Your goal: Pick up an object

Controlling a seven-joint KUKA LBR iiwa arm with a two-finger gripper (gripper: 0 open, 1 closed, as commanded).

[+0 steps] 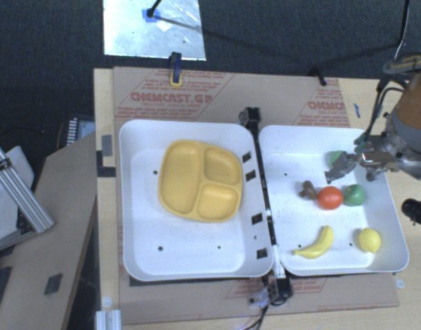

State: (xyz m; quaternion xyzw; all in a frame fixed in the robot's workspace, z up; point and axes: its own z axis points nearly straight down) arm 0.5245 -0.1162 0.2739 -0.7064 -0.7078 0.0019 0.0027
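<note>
So the grey arm with the orange band (411, 115) comes in from the right and hangs over the far right part of the right-hand shallow white bin (292, 150). The two-finger gripper (354, 165) sits low over the bin floor with its jaws spread apart, one dark finger (339, 167) poking left and the other toward the near right, nothing caught between them. Just behind the left finger there's a bit of something green (336, 157), mostly hidden, can't tell what it is.

Stuff to grab is all in that right bin. A round orange-red ball (330, 197) sits about mid-bin, touching a small brown lumpy piece (308, 190) on its left and a round green ball (354, 195) on its right. The green ball is just near of the gripper. Nearer the front edge lies a yellow plastic banana (316, 244), curved, and right of it a yellow lemon-shaped piece (369, 240) by the near right corner.

The left white bin (138, 184) holds a yellow plastic divided plate with three compartments (200, 181), sitting flat around the middle. Both bins rest on a brown cardboard sheet (217, 95).
</note>
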